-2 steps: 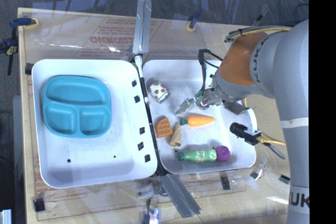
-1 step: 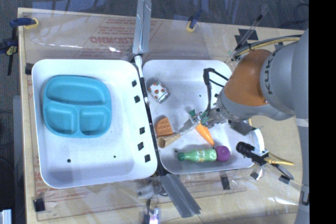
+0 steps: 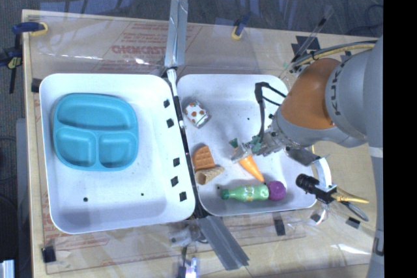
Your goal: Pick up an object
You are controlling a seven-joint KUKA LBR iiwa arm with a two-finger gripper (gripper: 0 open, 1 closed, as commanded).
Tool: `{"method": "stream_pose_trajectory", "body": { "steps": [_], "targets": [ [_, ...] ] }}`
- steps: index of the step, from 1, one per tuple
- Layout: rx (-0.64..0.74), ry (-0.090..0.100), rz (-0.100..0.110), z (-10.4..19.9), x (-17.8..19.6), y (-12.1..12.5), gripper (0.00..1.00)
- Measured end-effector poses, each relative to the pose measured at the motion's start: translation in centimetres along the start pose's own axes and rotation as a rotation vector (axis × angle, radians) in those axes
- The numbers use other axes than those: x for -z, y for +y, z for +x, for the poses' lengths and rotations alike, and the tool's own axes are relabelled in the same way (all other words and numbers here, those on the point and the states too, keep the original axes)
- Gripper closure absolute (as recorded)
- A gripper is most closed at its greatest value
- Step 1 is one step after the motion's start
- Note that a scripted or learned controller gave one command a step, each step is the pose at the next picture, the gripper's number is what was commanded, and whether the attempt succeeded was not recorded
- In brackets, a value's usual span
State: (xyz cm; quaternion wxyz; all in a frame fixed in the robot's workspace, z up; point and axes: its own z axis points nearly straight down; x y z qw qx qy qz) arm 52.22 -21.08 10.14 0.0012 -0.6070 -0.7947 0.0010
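Over right bin (image 3: 221, 91), gripper (image 3: 253, 148) low, just above carrot (image 3: 251, 167)

Orange carrot (image 3: 251, 167), lying slanted in the right bin (image 3: 221, 91), just above the green bottle (image 3: 245, 193).

Red print on bench (image 3: 140, 49), illegible.
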Motion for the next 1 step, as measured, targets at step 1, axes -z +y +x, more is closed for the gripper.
{"method": "stream_pose_trajectory", "body": {
  "steps": [1],
  "targets": [
    [0.041, -0.002, -0.003, 0.72, 13.63, 3.89, 1.0]
  ]
}}
